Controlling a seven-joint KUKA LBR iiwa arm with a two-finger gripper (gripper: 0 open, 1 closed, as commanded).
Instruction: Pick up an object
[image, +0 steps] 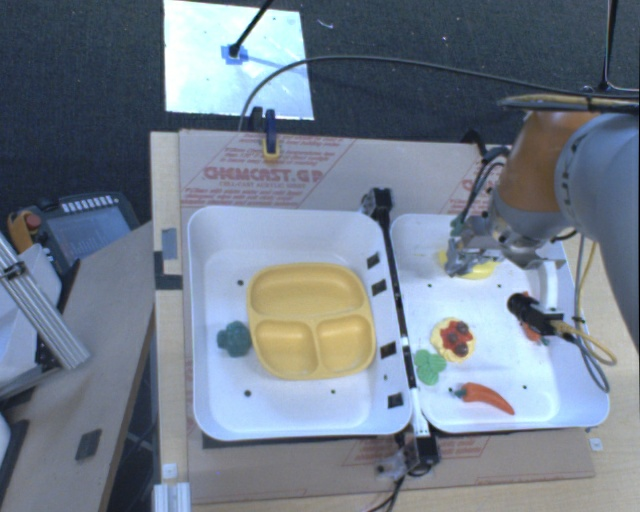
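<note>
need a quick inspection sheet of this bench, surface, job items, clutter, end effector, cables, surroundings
surface: two white bins side by side, left bin and right bin, on a cardboard sheet.
job's things: yellow divided tray and green broccoli in left bin; pizza toy, green piece, red pepper, yellow item in right bin.
clutter: nothing seen.
end effector: end effector low over the yellow item; grip not discernible.
cables: black cable arcs across the top; yellow cable at right.
surroundings: teach pendant on left table.
</note>
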